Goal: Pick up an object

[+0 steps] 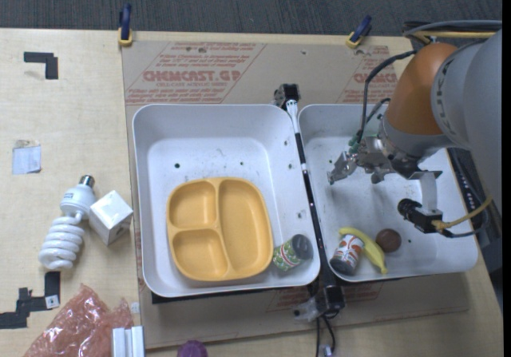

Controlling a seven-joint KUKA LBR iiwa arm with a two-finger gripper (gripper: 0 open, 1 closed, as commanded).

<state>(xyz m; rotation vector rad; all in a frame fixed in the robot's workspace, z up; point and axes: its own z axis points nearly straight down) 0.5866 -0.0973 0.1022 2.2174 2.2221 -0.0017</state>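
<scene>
You see the metal gripper (345, 168) over the right white plastic bin (335, 128); its jaws look apart, holding nothing. The curved yellow banana (369, 247) lies near the bin's front edge, beside a small printed can (347, 255).

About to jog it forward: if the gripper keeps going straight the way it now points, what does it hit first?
The gripper points left and slightly down in the view, over the right bin. Nothing lies ahead of it but bare bin floor, then the divider between the bins. Its height is hard to judge, so it may pass over that wall.
</scene>
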